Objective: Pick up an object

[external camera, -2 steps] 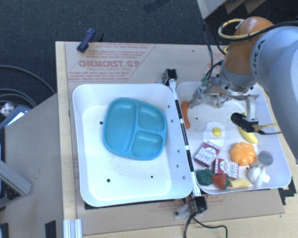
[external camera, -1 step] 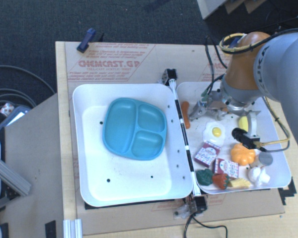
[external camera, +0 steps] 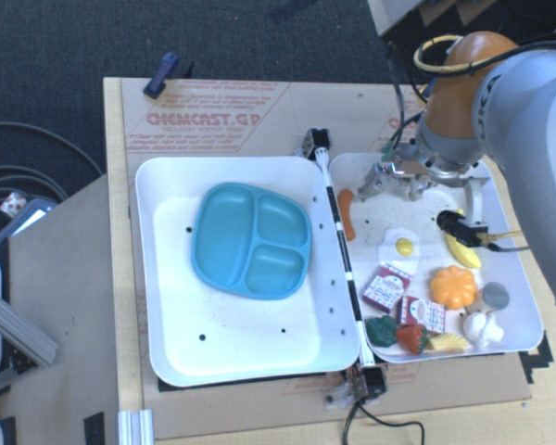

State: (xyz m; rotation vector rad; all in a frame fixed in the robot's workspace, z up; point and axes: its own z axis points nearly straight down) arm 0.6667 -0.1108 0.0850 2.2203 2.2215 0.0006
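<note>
the gripper [external camera: 400, 176] hangs low over the upper part of the right bin [external camera: 514, 327], nothing visible between its prongs; grip state cannot be told from here. toy food sits lower right: fried egg [external camera: 400, 247], banana [external camera: 462, 249], orange pumpkin [external camera: 453, 286]. looks like the approach step; next it must descend squarely onto one piece.

1. Two white bins [external camera: 157, 276].
2. One blue divided plate [external camera: 252, 240].
3. Two red-and-white packets [external camera: 385, 290].
4. One each: toy carrot [external camera: 347, 212], fried egg [external camera: 401, 247], banana [external camera: 462, 250], orange pumpkin [external camera: 454, 286], strawberry [external camera: 410, 338], broccoli [external camera: 382, 330], garlic bulb [external camera: 479, 324].
</note>
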